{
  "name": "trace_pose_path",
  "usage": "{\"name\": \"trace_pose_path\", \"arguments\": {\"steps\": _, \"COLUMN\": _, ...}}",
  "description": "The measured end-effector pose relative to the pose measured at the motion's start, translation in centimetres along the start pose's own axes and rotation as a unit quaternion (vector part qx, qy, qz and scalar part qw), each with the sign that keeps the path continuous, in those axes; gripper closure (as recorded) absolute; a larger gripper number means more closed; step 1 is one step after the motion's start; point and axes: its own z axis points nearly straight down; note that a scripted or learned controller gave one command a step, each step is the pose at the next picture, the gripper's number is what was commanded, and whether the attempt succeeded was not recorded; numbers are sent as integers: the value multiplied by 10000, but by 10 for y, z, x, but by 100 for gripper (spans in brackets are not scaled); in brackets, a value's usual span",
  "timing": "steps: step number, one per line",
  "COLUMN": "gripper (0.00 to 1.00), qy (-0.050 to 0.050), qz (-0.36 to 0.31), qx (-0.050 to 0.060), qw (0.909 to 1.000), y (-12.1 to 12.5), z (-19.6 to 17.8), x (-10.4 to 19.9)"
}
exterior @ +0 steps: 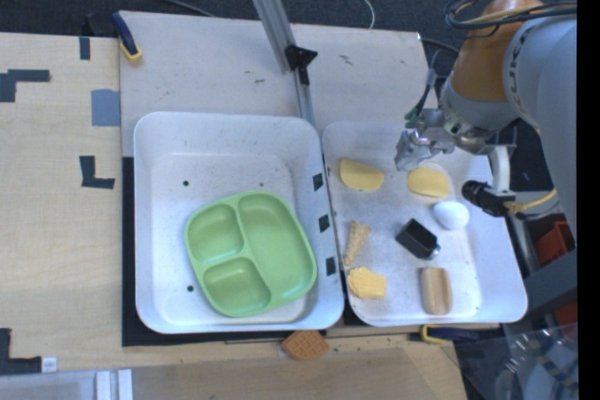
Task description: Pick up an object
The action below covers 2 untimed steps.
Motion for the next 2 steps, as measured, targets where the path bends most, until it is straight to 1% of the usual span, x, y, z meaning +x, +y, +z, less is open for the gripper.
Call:
{"name": "trace_pose_path", "arguments": {"steps": 1, "gripper": 100, "qy": -1, "qz": 1, "qx": -4, "qw": 10000, "y": 1, "z": -63, "x": -3}}
{"name": "trace_pose_path", "arguments": {"steps": 2, "gripper": 100, "qy": -1, "qz": -2, "qx": -9, "qw": 10000, "y": 2, "z": -116, "x": -3}}
